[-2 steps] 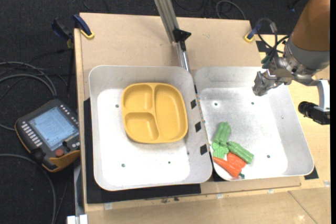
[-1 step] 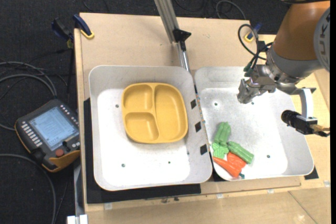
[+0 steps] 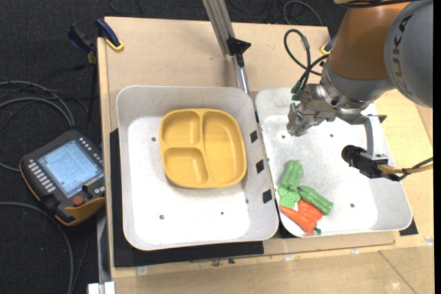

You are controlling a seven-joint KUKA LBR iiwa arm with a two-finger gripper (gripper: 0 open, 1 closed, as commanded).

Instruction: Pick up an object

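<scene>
- Gripper (image 3: 300, 122) hangs over the far part of the right bin (image 3: 386, 206), near its left wall; if its jaws are open or closed I cannot tell.
- Green and orange toy vegetables (image 3: 303, 202) lie in the near left corner of this bin, apart from the gripper.
- Yellow divided plate (image 3: 203, 148) lies in the left bin (image 3: 138, 169).

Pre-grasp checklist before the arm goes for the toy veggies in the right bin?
1. Target present: green and orange toy vegetables lie at the right bin's near-left corner: ok.
2. Gripper over target: it hangs over the bin's far-left part, away from the toys: not ok.
3. Finger state: cannot tell.
4. Anything between the fingers: cannot tell.
5. Toys sit apart for a single pick: they touch and overlap: not ok.
6. Yellow divided plate out of the way, in the left bin: ok.
</scene>
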